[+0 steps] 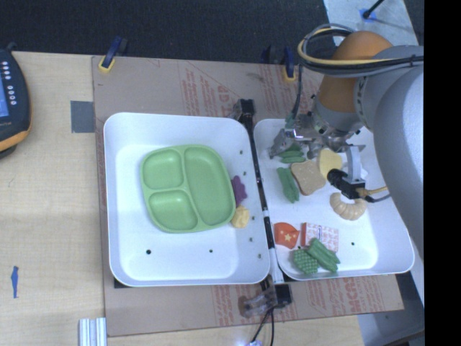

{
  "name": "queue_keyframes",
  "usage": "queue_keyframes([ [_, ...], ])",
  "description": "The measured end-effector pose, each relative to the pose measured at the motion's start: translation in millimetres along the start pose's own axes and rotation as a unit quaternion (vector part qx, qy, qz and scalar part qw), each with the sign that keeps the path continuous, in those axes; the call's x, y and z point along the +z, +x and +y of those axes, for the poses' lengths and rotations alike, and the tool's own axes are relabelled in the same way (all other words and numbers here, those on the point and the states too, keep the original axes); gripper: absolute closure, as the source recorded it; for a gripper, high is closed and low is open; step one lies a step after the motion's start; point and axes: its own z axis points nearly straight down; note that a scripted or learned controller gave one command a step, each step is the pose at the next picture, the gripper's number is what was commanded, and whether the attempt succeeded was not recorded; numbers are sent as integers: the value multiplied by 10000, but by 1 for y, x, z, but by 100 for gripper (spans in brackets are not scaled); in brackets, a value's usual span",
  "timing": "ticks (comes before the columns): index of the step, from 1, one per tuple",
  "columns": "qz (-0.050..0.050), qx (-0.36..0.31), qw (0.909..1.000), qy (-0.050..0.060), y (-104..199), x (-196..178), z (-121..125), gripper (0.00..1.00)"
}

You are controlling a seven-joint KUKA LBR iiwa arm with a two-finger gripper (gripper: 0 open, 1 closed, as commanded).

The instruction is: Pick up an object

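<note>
My gripper (290, 147) is low over the far left part of the right bin (389, 262), under the grey wrist with the orange band. A small green piece (293, 155) lies right at the gripper's tip; whether it is held cannot be made out. Just in front of it are a green pod (288, 184), a tan bread slice (310, 179) and a yellow piece (330, 161). A croissant (349, 208) sits further right.
Near the right bin's front edge are a red item (286, 234), a red-and-white packet (320, 234) and leafy green pieces (314, 258). The left bin (130, 258) holds a green divided plate (189, 187), a purple piece (238, 189) and a yellow piece (240, 218).
</note>
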Motion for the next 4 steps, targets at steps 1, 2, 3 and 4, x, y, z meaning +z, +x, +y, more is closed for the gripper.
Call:
queue_keyframes([
  [1,6,15,10000,64,-3,2,-69,0],
  [2,3,2,10000,6,1,0,-24,0],
  [3,7,18,10000,44,-12,1,-39,0],
  [4,3,1,10000,5,-2,-3,0,0],
])
